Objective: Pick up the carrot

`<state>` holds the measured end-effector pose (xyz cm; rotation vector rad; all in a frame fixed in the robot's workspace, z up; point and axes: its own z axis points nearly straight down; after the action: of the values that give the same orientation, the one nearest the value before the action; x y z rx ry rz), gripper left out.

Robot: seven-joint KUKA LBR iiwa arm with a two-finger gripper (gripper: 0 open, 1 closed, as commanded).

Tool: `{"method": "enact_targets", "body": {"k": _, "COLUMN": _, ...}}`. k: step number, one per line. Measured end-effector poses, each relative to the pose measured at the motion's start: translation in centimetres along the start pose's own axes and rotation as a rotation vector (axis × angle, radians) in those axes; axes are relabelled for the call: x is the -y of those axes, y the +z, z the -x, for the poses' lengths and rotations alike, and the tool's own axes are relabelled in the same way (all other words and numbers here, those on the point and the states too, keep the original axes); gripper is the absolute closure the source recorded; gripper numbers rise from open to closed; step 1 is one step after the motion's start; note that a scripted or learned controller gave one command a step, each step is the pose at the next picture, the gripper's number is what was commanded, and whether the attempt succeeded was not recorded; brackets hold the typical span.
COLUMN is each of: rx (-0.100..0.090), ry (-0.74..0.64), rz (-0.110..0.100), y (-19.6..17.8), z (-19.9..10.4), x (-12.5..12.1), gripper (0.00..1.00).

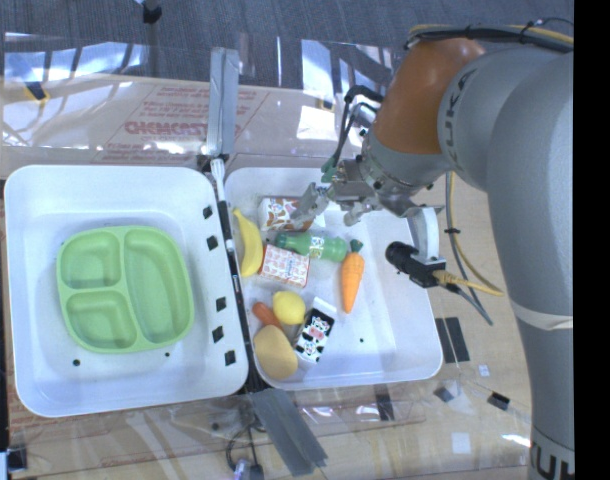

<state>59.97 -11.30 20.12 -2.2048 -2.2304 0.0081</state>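
The gripper (337,200) hung over the far part of the right bin (405,353), below the arm's orange band (417,88), and whether it was open or closed could not be told from this view. No object showed between its tips. The carrot (351,280) lay on the bin floor just nearer the camera than the gripper and slightly to its right, apart from it, with its green top toward the gripper and its point toward the near wall.

Between the two lay a green bottle (316,245) on its side, its end close to the carrot's top. A small printed carton (281,211) sat just beside the gripper on its left. A banana (248,242) lay along the bin's left wall, with a red-and-white patterned box (286,265) next to it. Nearer the camera were a lemon (289,308), a black-and-white carton (314,333) and a yellowish potato-like piece (274,353).

The left bin (35,368) held a green divided plate (125,288), well apart from the carrot.
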Motion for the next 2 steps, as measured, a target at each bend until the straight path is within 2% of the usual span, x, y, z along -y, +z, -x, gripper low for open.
{"method": "enact_targets", "body": {"k": 1, "rx": -0.002, "ry": 0.345, "rz": 0.010, "y": 10.8, "z": 5.7, "x": 2.8, "gripper": 0.00}}
{"method": "enact_targets", "body": {"k": 2, "rx": -0.002, "ry": 0.131, "rz": 0.017, "y": 10.7, "z": 7.0, "x": 2.4, "gripper": 0.00}}
